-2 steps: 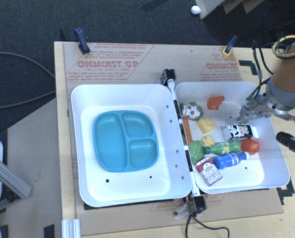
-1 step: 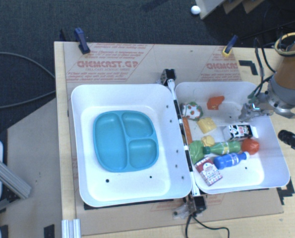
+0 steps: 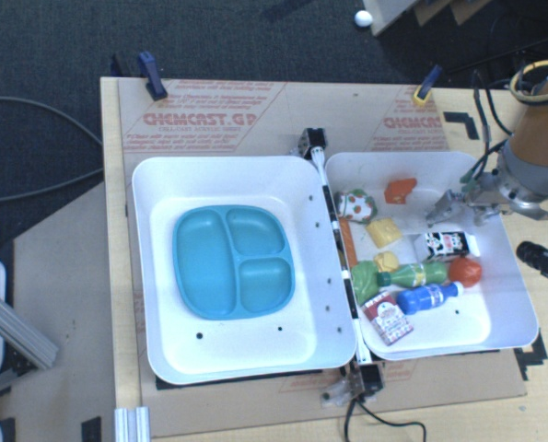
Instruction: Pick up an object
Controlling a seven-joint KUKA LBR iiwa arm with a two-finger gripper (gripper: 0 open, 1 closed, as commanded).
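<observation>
Dark carpet surrounds the desk [image 3: 255, 109], a cardboard-topped bench carrying two white bins; the left bin [image 3: 154, 247] holds a blue divided plate [image 3: 234, 261], the right bin [image 3: 504, 311] a clutter of small toys. At the right bin's far right side the claw [image 3: 450, 205] hangs low, and whether it is spread or closed I cannot tell.

Just below the claw lies a small black-and-white carton [image 3: 446, 243], the nearest candidate. It looks light and boxy, probably thin card (liable to dent), so its flat sides suit a gentle pinch. Further below, beside the carton, sits a red ball-like toy [image 3: 467, 271], likely smooth and prone to roll. Lower left of the claw lie a green bottle [image 3: 412, 275] and a blue bottle [image 3: 428, 296], rigid-looking, best taken across the body.
</observation>
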